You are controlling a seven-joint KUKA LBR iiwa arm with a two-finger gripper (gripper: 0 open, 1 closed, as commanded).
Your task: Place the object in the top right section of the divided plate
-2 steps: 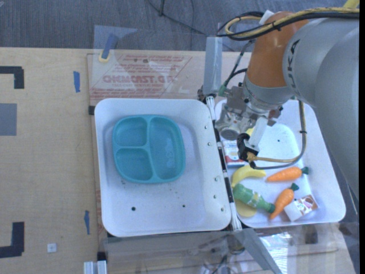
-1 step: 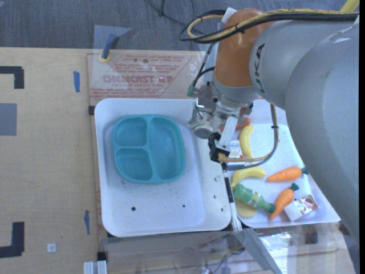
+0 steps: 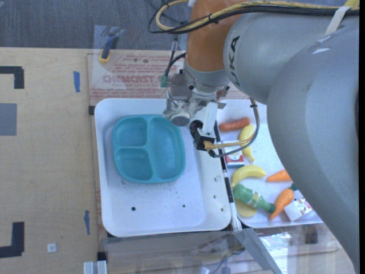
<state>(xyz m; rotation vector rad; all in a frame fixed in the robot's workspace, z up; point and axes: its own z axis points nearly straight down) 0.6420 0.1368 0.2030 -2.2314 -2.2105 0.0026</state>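
A light blue divided plate (image 3: 137,164) lies in the upper left part of the left white bin (image 3: 154,216). Its three sections look bare. My gripper (image 3: 181,116) hangs from the grey arm with the orange band, right over the plate's upper right rim. The wrist and its cables hide whatever lies beneath the gripper. I cannot tell whether it holds an object.
The right bin holds toy food: an orange sausage-like piece (image 3: 235,124), two bananas (image 3: 248,173), two carrots (image 3: 282,201), a green item (image 3: 251,197) and a small red and white box (image 3: 235,160). The arm covers much of that bin. A wooden bench (image 3: 45,153) lies to the left.
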